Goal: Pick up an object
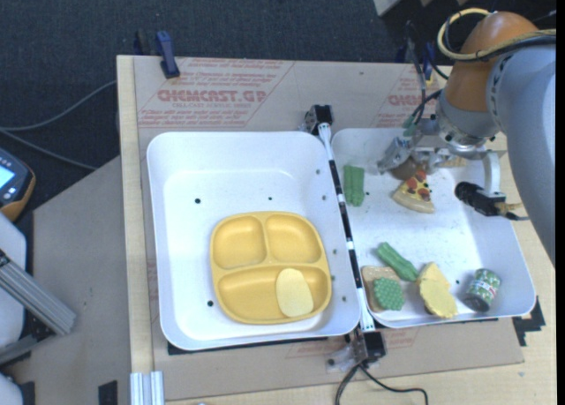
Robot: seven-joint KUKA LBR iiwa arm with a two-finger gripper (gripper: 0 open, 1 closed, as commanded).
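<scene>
The arm comes in from the upper right of the frame, its gripper (415,158) low over the upper part of the right bin (494,236), just above a pizza slice toy (414,193); whether it is apart or together cannot be told. In the same bin a green strip (354,184) lies near the left wall, and along the lower edge sit a green pod (397,262), a green waffle piece (387,292), a yellow wedge (436,290) and a small green can (482,288). The left bin (177,218) holds a yellow divided plate (256,253) with a pale oval (295,293) in its lower compartment.
</scene>
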